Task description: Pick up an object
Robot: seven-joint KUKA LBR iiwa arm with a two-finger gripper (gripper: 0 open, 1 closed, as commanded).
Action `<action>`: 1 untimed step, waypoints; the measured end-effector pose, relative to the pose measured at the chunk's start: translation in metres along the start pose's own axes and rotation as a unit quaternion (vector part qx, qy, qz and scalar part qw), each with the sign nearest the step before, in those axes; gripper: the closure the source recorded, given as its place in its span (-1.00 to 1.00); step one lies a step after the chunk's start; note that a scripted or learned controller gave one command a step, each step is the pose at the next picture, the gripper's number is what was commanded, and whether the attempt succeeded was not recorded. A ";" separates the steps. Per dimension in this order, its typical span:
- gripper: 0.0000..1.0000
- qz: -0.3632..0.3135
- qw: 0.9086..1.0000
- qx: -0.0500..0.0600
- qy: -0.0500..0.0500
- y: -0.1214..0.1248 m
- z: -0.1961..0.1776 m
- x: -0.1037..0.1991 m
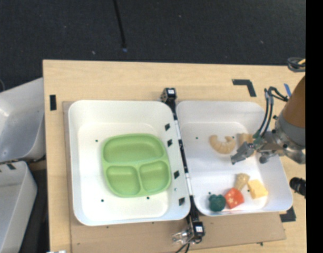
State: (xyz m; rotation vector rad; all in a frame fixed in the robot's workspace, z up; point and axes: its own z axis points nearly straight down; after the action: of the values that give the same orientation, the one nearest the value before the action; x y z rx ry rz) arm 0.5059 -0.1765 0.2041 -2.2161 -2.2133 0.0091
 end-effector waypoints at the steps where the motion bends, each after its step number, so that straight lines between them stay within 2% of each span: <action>1: -1.00 -0.002 1.000 -0.006 -0.001 0.003 -0.006 0.000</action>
State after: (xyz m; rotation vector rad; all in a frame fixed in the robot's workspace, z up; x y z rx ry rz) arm 0.5088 -0.1764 0.2100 -2.2196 -2.2241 -0.0007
